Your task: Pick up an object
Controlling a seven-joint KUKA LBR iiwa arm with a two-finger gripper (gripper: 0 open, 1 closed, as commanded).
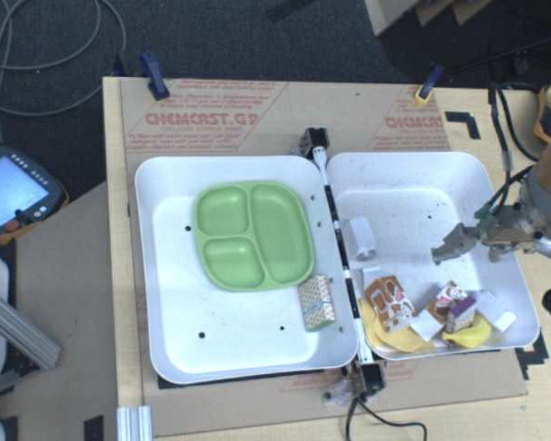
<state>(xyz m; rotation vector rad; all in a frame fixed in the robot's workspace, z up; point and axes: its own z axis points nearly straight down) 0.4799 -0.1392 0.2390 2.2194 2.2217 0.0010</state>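
Gripper: your grey two-finger gripper (452,244) hangs in the right white bin (413,175), jaw state unclear.
Below jaws: purple-brown carton (460,310), yellow banana (468,335).

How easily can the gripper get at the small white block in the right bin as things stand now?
Probably yes. The small white block lies alone on bare bin floor, apart from the pile of packets. The gripper is over the same right bin, with nothing between them.

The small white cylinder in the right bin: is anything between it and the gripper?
Nothing visible. The small white cylinder lies alone on the bare floor of the right white bin. The gripper hovers to its right, with open floor between them. The pile of packets sits nearer the front edge.
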